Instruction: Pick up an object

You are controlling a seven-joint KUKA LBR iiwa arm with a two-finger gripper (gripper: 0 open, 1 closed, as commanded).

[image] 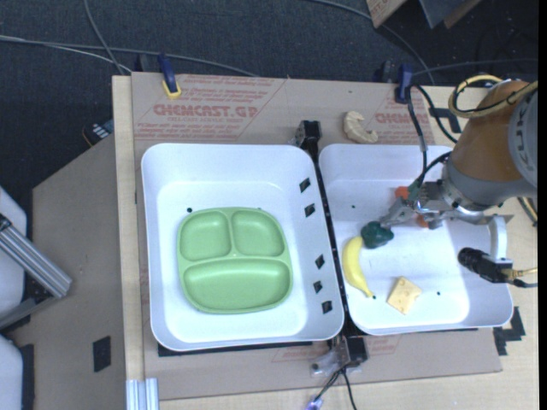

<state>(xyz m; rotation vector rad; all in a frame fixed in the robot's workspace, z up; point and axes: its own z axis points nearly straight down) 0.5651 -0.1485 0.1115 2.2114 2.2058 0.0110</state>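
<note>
1. A worktop (pixel 214 109) covered in brown board is carrying two shallow white bins side by side.
2. The left bin (pixel 162 178) is holding a pale green divided plate (pixel 233 259) with three sections, lying flat near the bin's middle.
3. The right bin (pixel 359 178) is holding three things: a dark green object (pixel 375 235), a yellow banana (pixel 355 267) just below and left of that green object, and a tan wedge-shaped piece (pixel 403 295) to the lower right of the green object.
4. The grey arm is reaching in from the right, and its claw (pixel 400 214) is hanging just above and right of the dark green object, at or very near it.
5. Whether the claw is spread or pinching cannot be told.
6. A beige crumpled item (pixel 360 126) is lying on the worktop, well above the green object, outside the bin.
</note>
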